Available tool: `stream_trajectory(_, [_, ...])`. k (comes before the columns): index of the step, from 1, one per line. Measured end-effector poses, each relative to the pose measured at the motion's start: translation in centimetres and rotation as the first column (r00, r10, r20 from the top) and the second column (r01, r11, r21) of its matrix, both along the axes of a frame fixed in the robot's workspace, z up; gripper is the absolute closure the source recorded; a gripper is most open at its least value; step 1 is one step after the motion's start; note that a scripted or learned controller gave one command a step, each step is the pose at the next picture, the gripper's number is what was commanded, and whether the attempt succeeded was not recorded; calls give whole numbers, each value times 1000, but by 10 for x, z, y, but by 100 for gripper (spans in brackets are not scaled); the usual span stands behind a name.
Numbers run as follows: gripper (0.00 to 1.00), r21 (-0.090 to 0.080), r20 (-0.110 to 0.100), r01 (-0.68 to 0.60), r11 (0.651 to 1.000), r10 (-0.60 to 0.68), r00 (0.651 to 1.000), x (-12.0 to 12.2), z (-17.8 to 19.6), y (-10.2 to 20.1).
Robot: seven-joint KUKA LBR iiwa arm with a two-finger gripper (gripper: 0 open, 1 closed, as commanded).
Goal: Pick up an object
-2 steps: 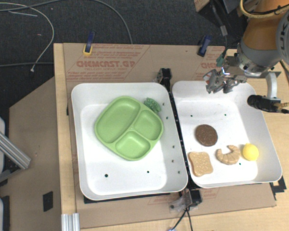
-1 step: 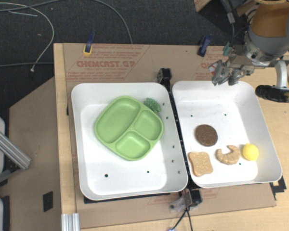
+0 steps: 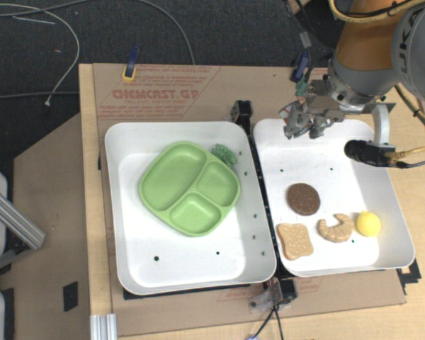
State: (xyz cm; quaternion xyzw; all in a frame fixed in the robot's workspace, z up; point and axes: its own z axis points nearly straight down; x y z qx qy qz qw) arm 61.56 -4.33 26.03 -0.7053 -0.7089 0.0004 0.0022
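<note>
Below the jaws [image 3: 306, 124] – well apart – lies the brown patty [image 3: 304, 198].

The arm [image 3: 379, 41] is cut off by the top and right edges of the view, so only its orange band and wrist show. The gripper [image 3: 306, 125] is a small, dark, cluttered shape above the far rim of the right bin [image 3: 269, 190], and whether its fingers are apart or together cannot be told. A small green item [image 3: 224, 154] sits partly tucked behind the far edge of the green tray [image 3: 190, 188], too small and blurred to identify.
</note>
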Motion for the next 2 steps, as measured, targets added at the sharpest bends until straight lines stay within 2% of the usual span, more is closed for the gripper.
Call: stream_trajectory(2, [100, 0, 0, -1, 1000, 1, 1000, -39, 4, 101])
